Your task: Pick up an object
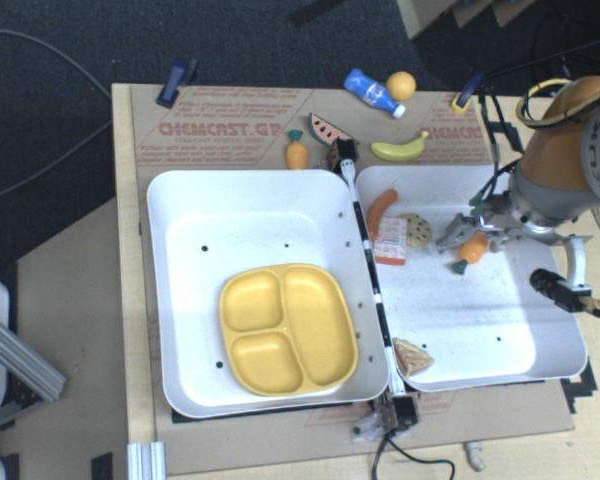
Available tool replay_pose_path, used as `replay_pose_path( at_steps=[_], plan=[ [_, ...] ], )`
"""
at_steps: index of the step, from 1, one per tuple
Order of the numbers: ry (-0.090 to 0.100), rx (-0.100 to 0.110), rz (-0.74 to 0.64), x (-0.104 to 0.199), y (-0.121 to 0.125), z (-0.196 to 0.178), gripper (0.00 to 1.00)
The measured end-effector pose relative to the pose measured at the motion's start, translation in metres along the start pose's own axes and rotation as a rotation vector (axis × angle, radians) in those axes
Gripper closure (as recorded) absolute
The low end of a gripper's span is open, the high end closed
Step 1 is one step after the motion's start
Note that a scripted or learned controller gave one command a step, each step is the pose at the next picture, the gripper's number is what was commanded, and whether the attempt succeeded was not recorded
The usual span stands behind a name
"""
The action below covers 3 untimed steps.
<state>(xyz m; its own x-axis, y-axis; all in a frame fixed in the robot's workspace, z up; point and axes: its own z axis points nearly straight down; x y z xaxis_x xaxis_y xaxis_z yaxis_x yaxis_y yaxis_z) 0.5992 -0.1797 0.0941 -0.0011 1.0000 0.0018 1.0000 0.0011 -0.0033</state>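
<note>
My gripper [464, 242] hangs low over the upper middle of the right bin [500, 318], on the arm that reaches in from the right. A small orange toy carrot [472, 252] with a green end sits right at the gripper's tip, touching or nearly touching it. To its left lie a speckled cookie [417, 230], a red sausage [381, 208] and a red-and-white packet [390, 252]. A sandwich wedge [412, 356] rests at the bin's front left corner.
The left bin [180, 228] holds a yellow divided plate [288, 326]. Behind the bins on the cardboard lie a banana [398, 148], a blue bottle [372, 92], an orange [401, 85], a watermelon slice [325, 128] and another small carrot [297, 154]. A black part [555, 288] of the arm overhangs the right bin's right side.
</note>
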Motion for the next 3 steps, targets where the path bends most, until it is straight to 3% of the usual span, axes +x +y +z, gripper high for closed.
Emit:
replay_pose_path(
  at_steps=[1, 2, 3],
  plan=[
    [-0.001, -0.001, 0.001, 0.000, -0.003, 0.010, 0.00],
    [-0.002, -0.003, 0.001, 0.000, -0.002, -0.001, 1.00],
    [-0.001, -0.006, -0.001, 0.101, -0.001, -0.091, 1.00]
  ],
)
